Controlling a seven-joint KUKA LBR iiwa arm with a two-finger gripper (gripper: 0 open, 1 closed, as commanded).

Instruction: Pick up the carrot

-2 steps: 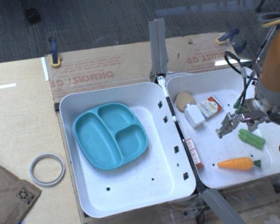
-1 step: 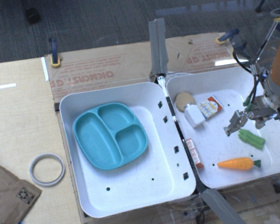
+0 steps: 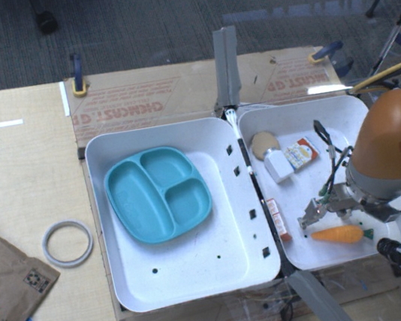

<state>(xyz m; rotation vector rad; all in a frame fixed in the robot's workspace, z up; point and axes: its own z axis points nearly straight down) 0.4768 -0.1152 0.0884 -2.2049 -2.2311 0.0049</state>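
Observation:
The carrot point(image 3: 337, 235) is orange and lies flat on the floor of the right bin point(image 3: 307, 252), near its front edge, with its tip pointing left. My gripper point(image 3: 320, 212) hangs just above and slightly behind the carrot, reaching in from the right under the arm's orange band point(image 3: 388, 143). The carrot rests on the bin floor just in front of the gripper's metal end.
The right bin also holds a beige round object point(image 3: 264, 143), a white block point(image 3: 277, 166), a small red and white packet point(image 3: 302, 152) and a slim red item point(image 3: 276, 219) along its left wall. A blue divided plate point(image 3: 159, 193) sits in the left bin point(image 3: 196, 271). A tape ring point(image 3: 67, 242) lies on the bench.

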